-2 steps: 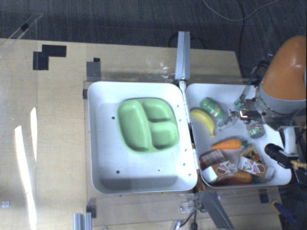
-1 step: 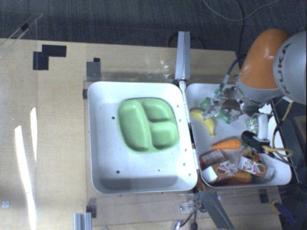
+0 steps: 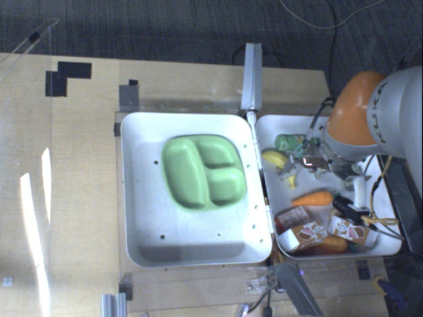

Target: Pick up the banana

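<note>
The yellow banana (image 3: 273, 158) lies in the right bin (image 3: 390, 246), close to its left wall. My gripper (image 3: 295, 166) hangs low over the bin just right of the banana's end, below the grey arm with its orange band (image 3: 353, 116). Part of the banana's right end is hidden under the gripper. I cannot make out whether the banana is held.
Behind the banana sits a green object (image 3: 288, 142). An orange carrot (image 3: 312, 199) and several snack packets (image 3: 310, 233) lie toward the bin's front. The left bin (image 3: 142, 243) holds a green divided plate (image 3: 203, 170). A metal rail (image 3: 252, 78) runs back from between the bins.
</note>
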`<action>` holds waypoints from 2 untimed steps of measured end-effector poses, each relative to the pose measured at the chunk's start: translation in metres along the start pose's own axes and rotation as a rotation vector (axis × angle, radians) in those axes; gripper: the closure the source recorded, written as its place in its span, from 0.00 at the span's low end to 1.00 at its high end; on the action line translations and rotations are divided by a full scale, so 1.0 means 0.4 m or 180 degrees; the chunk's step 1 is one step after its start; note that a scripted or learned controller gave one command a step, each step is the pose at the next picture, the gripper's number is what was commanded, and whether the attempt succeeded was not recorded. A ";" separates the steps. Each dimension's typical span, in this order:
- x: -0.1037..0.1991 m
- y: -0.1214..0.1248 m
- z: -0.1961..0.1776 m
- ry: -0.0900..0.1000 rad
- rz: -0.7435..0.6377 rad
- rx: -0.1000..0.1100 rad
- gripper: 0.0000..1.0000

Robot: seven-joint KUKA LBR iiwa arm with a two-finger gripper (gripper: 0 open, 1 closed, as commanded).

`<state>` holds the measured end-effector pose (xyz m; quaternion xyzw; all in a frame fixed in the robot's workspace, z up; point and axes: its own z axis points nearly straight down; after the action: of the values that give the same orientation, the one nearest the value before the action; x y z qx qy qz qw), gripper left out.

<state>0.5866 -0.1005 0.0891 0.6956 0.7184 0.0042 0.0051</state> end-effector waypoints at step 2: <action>0.009 -0.043 -0.003 -0.0001 -0.0586 -0.0009 1.00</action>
<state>0.5694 -0.0975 0.0900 0.6266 0.7793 0.0047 0.0066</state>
